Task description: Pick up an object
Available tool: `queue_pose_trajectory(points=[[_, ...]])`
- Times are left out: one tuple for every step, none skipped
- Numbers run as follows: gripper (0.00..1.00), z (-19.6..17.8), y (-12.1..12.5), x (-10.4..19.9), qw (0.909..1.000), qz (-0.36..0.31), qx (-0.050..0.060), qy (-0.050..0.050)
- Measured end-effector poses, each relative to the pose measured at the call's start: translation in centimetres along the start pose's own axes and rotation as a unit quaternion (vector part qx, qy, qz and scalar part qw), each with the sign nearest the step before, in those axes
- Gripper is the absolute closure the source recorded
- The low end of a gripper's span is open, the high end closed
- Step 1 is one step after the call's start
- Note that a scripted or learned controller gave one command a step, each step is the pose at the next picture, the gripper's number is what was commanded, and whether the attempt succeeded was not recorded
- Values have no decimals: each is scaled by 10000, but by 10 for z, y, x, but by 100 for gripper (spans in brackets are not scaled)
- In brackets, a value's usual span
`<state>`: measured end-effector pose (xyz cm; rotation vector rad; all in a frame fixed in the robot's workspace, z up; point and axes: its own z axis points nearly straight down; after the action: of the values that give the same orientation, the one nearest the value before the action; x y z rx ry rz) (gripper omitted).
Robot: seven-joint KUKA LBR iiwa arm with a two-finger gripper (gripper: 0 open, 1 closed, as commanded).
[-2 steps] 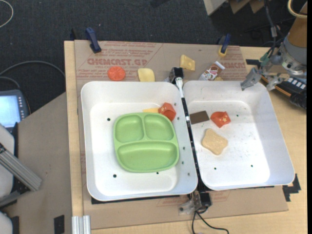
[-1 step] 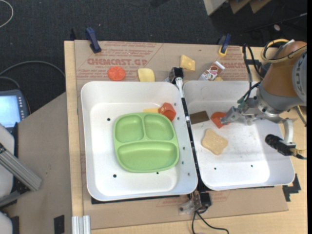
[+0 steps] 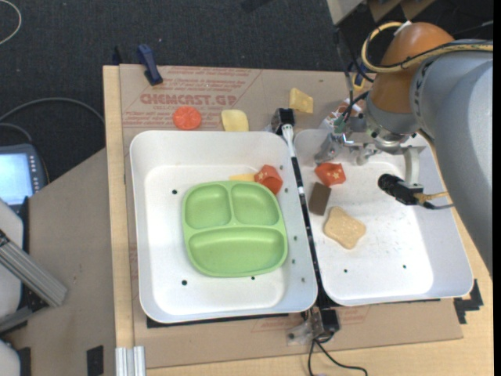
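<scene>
1. Down front, a black plug (image 3: 327, 318) sits at the cardboard (image 3: 227, 339) edge, just off the seam where the two bins meet.
2. Left bin (image 3: 145, 233): the green plate (image 3: 233, 229) takes most of the floor, with only narrow strips along the walls, well away from the gripper.
3. And the gripper (image 3: 341, 146) hangs over the right bin (image 3: 407, 288), in the far corner by the seam. It's tight there with a rim on two sides, and I cannot tell whether it is open or closed.
4. Red piece (image 3: 329, 173) lies on the floor just on the near side of the gripper, not visibly held.
5. Brown block (image 3: 318, 199) sits nearer still, hard by the seam wall, with a tan slice (image 3: 344, 228) just beside it.
6. Open white floor spreads from the slice to the near rim and out to the side away from the seam.
7. Across the seam from the gripper, a red chunk (image 3: 268, 178) sits at the plate's far corner.
8. Past the far rims on the cardboard lie an orange disc (image 3: 187, 117), a pale lump (image 3: 234, 121), a yellow wedge (image 3: 300, 100) and a blue clip (image 3: 149, 63).
9. Red print there reads "CHEMCAST", and the smaller lines are too faint to read.
</scene>
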<state>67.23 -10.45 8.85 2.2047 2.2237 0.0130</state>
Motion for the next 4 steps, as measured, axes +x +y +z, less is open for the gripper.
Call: queue_pose_trajectory(points=[[0, 3, -20, 3, 10000, 45, 81, 11], [0, 3, -11, 13, 10000, 36, 53, 4], [0, 3, -17, 9, 10000, 45, 74, 6], [0, 3, -22, 8, 10000, 43, 77, 6]])
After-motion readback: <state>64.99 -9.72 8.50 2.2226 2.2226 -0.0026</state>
